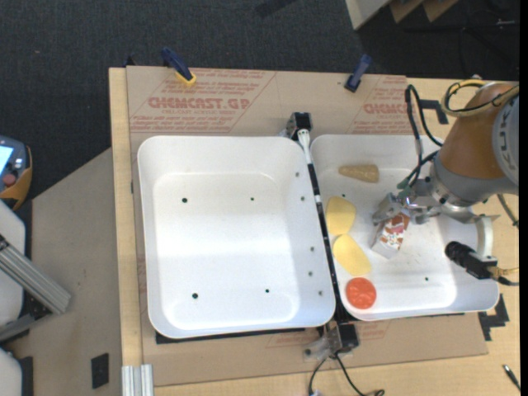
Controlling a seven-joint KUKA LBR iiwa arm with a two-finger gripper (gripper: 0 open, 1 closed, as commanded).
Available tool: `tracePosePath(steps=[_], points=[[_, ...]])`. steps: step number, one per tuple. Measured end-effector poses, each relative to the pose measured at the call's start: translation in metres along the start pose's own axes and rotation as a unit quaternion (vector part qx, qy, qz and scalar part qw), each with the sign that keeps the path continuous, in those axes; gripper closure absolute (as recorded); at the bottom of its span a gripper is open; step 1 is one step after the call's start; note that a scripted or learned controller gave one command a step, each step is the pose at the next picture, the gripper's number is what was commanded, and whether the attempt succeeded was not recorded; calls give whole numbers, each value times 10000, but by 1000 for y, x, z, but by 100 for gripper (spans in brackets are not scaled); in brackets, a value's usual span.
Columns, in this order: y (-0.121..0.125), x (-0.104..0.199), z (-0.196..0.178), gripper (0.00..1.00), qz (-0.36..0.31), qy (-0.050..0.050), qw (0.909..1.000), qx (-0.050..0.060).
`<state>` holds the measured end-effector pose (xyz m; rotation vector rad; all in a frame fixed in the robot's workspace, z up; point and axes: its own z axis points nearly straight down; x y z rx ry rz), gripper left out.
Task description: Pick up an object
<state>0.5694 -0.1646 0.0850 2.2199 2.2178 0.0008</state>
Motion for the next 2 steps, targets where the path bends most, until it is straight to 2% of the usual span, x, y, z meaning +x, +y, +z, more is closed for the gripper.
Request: tracePosePath(steps=[1,2], points=[[0,1,-11,100,-3,-3,10000,-12],[42,80,-106,100,-52,13,10000,-48]])
